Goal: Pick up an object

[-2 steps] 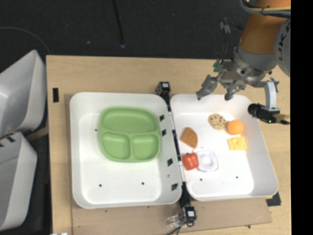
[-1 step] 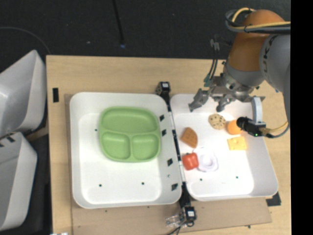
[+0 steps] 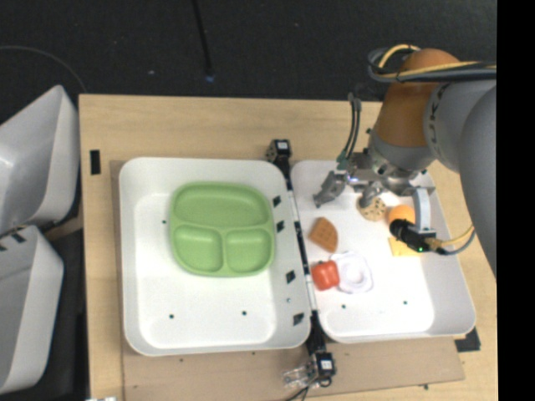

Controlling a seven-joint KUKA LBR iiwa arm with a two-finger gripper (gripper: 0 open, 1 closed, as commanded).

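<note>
In the right bin [image 3: 418, 307] lie a brown wedge-shaped piece [image 3: 324, 234], a red object [image 3: 324, 275] touching a clear white cup [image 3: 356, 274], a beige speckled piece [image 3: 374, 208], an orange ball [image 3: 401, 213] and a yellow piece [image 3: 405, 247]. My gripper [image 3: 349, 194] hangs over the bin's far part, just above and right of the brown piece. It is open, its fingers [image 3: 328, 190] spread with nothing between them. The beige piece sits close by the right finger.
The left bin [image 3: 146, 307] holds a green divided plate [image 3: 222, 228]. Black clips [image 3: 278, 149] sit along the seam between the bins. The arm's grey body and orange band [image 3: 405, 111] cover the right bin's far right corner.
</note>
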